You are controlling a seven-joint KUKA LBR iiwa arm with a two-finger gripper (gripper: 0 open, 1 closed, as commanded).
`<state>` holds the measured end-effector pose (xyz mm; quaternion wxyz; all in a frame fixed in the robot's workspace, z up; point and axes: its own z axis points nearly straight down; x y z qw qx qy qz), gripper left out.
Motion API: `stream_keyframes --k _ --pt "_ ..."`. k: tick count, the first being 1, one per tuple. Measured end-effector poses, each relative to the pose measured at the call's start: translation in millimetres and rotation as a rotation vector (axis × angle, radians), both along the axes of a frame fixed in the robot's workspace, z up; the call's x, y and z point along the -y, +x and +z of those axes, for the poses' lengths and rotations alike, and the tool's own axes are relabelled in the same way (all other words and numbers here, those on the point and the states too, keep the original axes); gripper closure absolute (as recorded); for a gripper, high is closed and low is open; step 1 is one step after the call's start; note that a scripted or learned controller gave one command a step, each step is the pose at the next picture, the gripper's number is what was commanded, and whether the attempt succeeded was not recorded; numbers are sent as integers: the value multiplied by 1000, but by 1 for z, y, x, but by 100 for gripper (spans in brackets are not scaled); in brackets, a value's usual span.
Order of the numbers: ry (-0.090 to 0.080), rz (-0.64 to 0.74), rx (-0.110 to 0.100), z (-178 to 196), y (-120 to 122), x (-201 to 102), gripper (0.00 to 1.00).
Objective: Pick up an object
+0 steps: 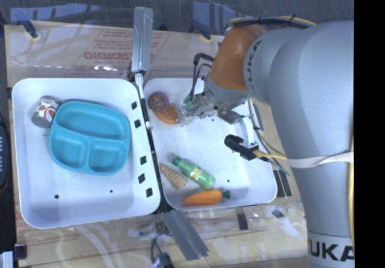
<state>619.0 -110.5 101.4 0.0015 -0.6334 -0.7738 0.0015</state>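
White bins (pixel 36 200) — two, one blue tray (pixel 89 138), one carrot (pixel 206 197), one green bottle (pixel 194 172), gripper (pixel 191 110) state unclear.

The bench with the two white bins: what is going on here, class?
A grey robot arm reaches in over the right bin, its hand low near the bin's far left corner, beside an orange piece and a purple ball. A green bottle, a carrot and a cone lie nearer. The left bin holds a blue tray.
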Motion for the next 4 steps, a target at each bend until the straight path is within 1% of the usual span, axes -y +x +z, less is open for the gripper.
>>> stream_keyframes --k 1,2,3,4 --pt "0 0 0 0 0 0 0" --pt "-1 -72 -2 -11 37 -11 0" --pt "2 125 0 -10 -87 6 0" --pt "0 329 10 94 -28 -34 0"
